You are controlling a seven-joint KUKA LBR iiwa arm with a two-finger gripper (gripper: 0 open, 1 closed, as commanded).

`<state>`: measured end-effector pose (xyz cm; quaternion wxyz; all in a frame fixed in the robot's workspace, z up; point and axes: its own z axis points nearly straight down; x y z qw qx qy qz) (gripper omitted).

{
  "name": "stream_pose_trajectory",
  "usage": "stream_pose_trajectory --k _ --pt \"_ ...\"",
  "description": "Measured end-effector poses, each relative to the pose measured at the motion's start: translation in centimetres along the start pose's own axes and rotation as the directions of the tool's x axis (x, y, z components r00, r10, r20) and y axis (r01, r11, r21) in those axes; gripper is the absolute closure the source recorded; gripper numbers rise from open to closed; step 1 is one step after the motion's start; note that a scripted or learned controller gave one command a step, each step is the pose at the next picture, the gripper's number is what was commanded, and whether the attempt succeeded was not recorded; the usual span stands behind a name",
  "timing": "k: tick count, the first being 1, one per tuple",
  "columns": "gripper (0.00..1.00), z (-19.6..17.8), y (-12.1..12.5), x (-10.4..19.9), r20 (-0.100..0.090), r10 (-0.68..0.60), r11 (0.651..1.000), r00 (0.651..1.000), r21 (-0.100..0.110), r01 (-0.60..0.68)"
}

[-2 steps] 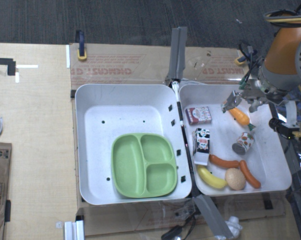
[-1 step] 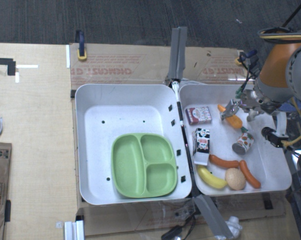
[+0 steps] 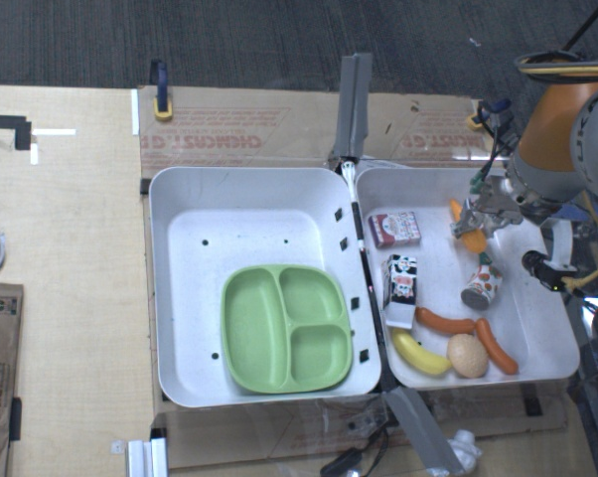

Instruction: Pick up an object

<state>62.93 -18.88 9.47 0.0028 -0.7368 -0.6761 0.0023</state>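
My gripper hangs over the upper right part of the right bin, reaching in from the right. An orange object lies directly under it, partly hidden by it. Below that a small can lies tilted. A red box and a small milk carton lie on the bin's left side. Along the front edge are a banana, a tan egg-shaped object and two orange-red sausages.
The left bin holds a green divided plate. A grey upright post stands behind the seam between the bins. The arm's orange band and cables overhang the right bin's right side.
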Motion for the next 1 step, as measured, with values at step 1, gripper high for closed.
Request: stream_pose_trajectory --k 1 --pt "1.0 -11.38 -0.17 7.2 0.003 -0.319 0.948 0.948 -0.004 0.319"
